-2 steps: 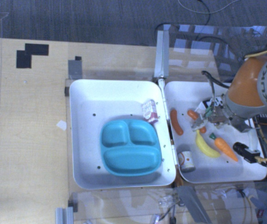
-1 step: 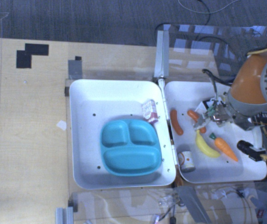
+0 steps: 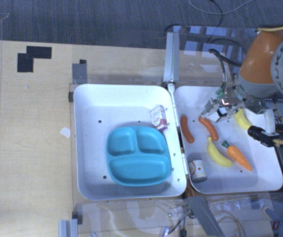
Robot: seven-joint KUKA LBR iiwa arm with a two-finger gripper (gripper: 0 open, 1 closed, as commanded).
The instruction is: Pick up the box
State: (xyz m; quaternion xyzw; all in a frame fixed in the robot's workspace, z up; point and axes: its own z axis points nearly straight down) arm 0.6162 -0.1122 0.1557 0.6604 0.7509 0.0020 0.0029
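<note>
Just left of the sausages (image 3: 196, 128), box (image 3: 159, 117) against left bin (image 3: 89, 102) wall.

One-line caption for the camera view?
Gripper hovers over right bin beside sausages; box lies in left bin.

A sky-blue three-compartment plastic tray (image 3: 139, 155) lies in the left shallow white bin (image 3: 89, 132), a small red-and-white crumpled box (image 3: 159, 117) just beyond it; the grey two-finger gripper (image 3: 220, 107) hovers over the right white bin (image 3: 267, 179).
</note>
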